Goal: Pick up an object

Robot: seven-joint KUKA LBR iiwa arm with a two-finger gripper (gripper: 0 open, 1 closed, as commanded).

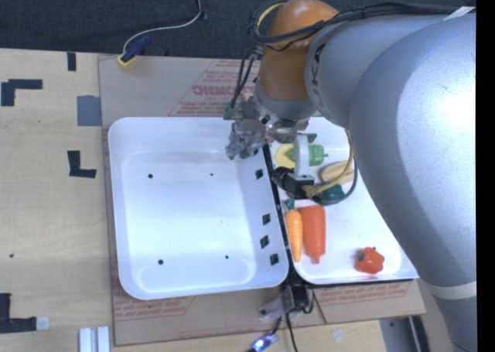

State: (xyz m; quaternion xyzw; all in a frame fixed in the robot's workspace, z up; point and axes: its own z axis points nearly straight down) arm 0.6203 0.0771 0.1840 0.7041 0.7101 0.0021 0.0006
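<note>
Gripper (246,138) at upper centre over left bin (131,188) rim, finger state unclear, carrots (306,233) lower right.

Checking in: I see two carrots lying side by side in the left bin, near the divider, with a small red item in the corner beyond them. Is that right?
Not quite. The two carrots lie side by side in the right bin, not the left one, close to the divider, and the small red item sits near that same bin's corner. The camera view shows this. The gripper hangs over the left bin's far edge.
</note>
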